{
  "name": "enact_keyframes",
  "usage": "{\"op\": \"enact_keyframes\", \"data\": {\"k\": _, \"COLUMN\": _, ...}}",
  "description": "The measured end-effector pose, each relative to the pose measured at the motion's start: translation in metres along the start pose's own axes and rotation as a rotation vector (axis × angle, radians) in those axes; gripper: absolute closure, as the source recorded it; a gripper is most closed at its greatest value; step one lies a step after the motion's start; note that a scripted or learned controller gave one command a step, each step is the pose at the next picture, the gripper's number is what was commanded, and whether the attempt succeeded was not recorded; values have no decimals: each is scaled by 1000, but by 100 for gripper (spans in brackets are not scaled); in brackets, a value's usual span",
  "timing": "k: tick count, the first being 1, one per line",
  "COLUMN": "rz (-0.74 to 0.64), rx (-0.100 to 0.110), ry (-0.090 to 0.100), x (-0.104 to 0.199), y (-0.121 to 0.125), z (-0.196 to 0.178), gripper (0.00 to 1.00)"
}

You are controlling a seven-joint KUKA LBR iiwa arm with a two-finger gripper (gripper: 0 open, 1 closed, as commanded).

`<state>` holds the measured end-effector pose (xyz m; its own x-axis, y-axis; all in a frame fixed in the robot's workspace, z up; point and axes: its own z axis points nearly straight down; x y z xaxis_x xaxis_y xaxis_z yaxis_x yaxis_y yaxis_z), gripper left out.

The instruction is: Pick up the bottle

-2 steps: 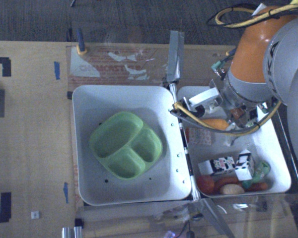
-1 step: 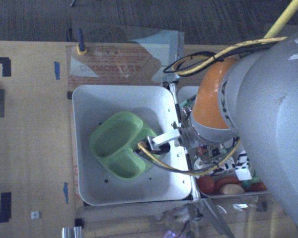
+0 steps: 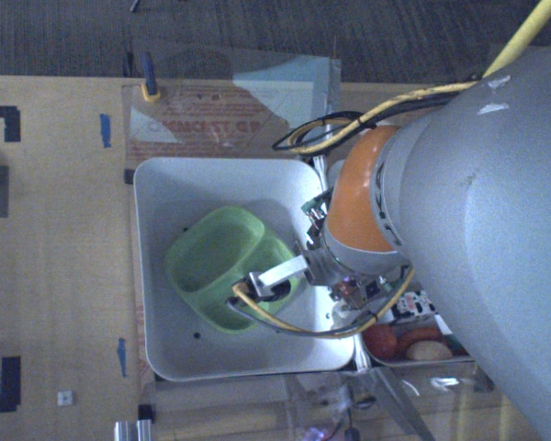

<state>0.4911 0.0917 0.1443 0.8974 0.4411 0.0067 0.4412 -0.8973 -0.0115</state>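
Gripper (image 3: 268,285) sits just below the centre of the frame, low over the bin (image 3: 165,186) that takes up the middle of the picture. From this angle you cannot tell whether it is released or clenched, and you see nothing grasped in it. Its pale tip lies over the right rim of a green bowl (image 3: 209,257), which rests tilted in the lower left part of that bin. A yellow cable (image 3: 289,327) loops out from under the gripper and curves along the bin floor toward the lower right.

Up and to the right of the gripper you see the orange band (image 3: 358,200), and beyond it the grey arm (image 3: 496,228) covers most of the right side of the frame.

At the lower right, under the arm, a corner of the second bin (image 3: 441,363) peeks out. In it lie a red item (image 3: 383,340) and a tan item (image 3: 429,348) side by side, with a black-and-white item (image 3: 410,305) just above them. You cannot tell from here which thing is the bottle.

Around the bins you see the tan bench (image 3: 55,246), with blue tape (image 3: 105,129) at the upper left.
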Motion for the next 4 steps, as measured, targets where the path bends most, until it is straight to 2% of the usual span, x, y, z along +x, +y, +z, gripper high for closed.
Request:
{"op": "enact_keyframes", "data": {"k": 1, "rz": 175, "rx": -10, "ry": -8, "x": -14, "y": 0, "z": -39, "gripper": 0}}
{"op": "enact_keyframes", "data": {"k": 2, "rz": 1, "rx": -12, "ry": 3, "x": 9, "y": -39, "z": 56, "gripper": 0}}
{"op": "enact_keyframes", "data": {"k": 3, "rz": -1, "rx": -12, "ry": 22, "x": 16, "y": -40, "z": 42, "gripper": 100}}
{"op": "enact_keyframes", "data": {"k": 4, "rz": 172, "rx": -11, "ry": -6, "x": 58, "y": -95, "z": -65, "gripper": 100}}
